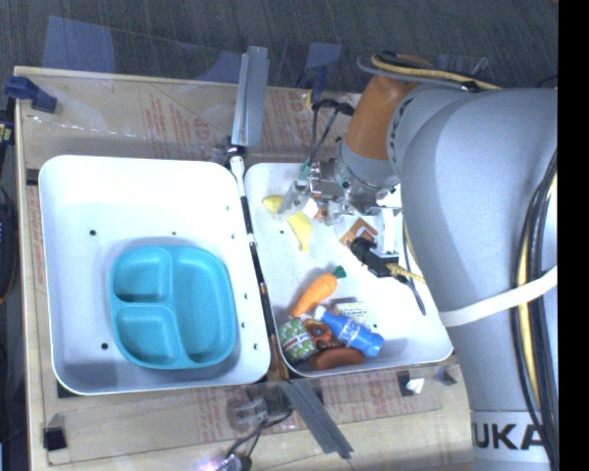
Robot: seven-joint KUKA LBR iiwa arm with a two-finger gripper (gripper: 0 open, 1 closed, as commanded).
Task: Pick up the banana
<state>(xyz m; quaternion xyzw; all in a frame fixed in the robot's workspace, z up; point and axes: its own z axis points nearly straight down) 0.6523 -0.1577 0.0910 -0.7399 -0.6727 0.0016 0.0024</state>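
Note:
The banana [296,227] is yellow and lies in the upper left of the right bin [427,346], close to the wall between the bins. One yellow end [273,204] of it pokes out toward the bin's corner. My gripper [312,196] hangs low right over the banana's upper end, reaching in from the right under the orange-banded wrist. Nothing shows whether the banana is between its fingers.
Lower in the right bin lie a carrot [315,291], a blue bottle [353,331], a green can [295,338] and a red sausage [336,358]. A small brown thing [358,232] sits beside the gripper. The left bin [69,194] holds a blue divided plate [173,305].

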